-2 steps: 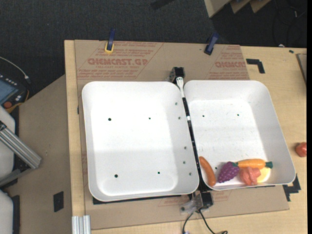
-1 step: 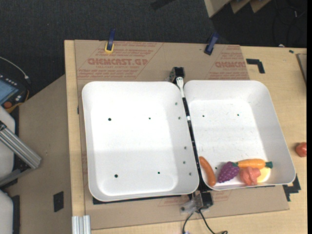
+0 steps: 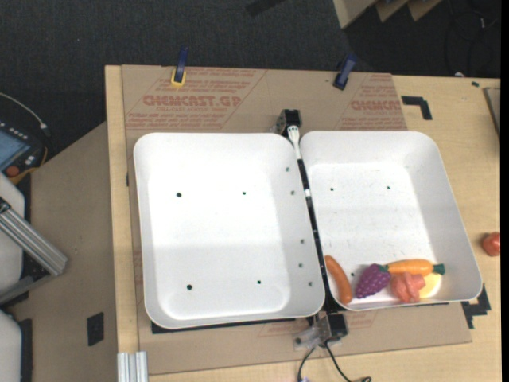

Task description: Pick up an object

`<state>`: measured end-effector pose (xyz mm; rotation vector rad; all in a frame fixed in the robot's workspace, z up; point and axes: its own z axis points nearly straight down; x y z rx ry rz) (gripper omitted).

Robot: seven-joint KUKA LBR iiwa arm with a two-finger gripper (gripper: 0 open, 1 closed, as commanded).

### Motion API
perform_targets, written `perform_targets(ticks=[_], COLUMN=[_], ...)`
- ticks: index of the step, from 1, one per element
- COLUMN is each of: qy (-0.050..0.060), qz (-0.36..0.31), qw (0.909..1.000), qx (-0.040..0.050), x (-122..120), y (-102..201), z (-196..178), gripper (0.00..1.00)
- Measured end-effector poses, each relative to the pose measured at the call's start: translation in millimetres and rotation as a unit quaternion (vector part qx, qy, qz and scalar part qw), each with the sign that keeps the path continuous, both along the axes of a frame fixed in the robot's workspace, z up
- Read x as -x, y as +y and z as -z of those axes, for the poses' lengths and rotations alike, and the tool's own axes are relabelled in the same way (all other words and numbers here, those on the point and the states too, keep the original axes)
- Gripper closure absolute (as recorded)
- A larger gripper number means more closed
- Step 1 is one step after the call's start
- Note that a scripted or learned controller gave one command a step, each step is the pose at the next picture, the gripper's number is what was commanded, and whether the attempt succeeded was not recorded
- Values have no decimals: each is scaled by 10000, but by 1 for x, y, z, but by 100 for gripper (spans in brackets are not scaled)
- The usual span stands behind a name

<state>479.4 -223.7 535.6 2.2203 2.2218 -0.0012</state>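
Working over two white bins, I count everything worth picking in the right bin, crowded against its near edge. An orange sausage-shaped piece lies at the near left corner, slanting along the wall. Just beside it sits a purple bunch of grapes. A carrot with a green tip lies crosswise behind a red piece, and that one touches a yellow piece close to the near right corner. These pieces sit so tight together that each has a neighbour pressing on at least one side, and the bin wall hems them in from the front.

The left bin shows its white floor with a few small dark dots. A black strip runs between the two bins, with a black fitting at its far end and a cabled one at its near end.

Both bins rest on a printed cardboard sheet, held at its far edge by two blue clamps. A small red-orange thing lies on the sheet outside the right bin, near the right edge.
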Motion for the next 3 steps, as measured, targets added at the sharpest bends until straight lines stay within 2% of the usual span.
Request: perform_targets(ticks=[3], qy=[0], qz=[0], qw=[10000], qx=[0], x=[0], y=[0], z=[0], gripper=[100])
